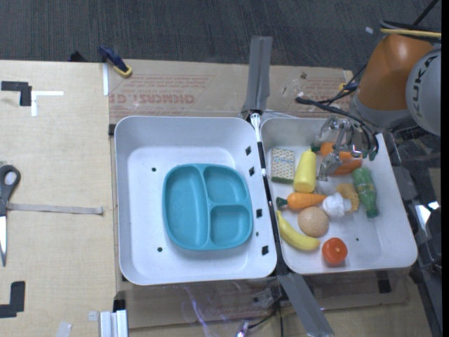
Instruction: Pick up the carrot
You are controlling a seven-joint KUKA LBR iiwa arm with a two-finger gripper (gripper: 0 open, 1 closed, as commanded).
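Carrot [306,201] lies untouched near the right bin's [393,255] left wall, between the yellow cylinder [305,171] and the banana [295,234]. Lifting is all ahead. The gripper [335,153] hangs toward the far edge over an orange toy [344,161]; its fingers look apart, though clutter blurs them. Crowded neighbours leave little room.

I see a teal divided plate [208,207] in the left bin [133,188]. In the right bin [389,248]: banana [295,234] at front w/ tomato [335,250] beside it, brown egg-ish ball [313,221], yellow cylinder [305,171], small printed box [283,164], green item [365,190]. Scissors [5,188] lie on the bench, far left.
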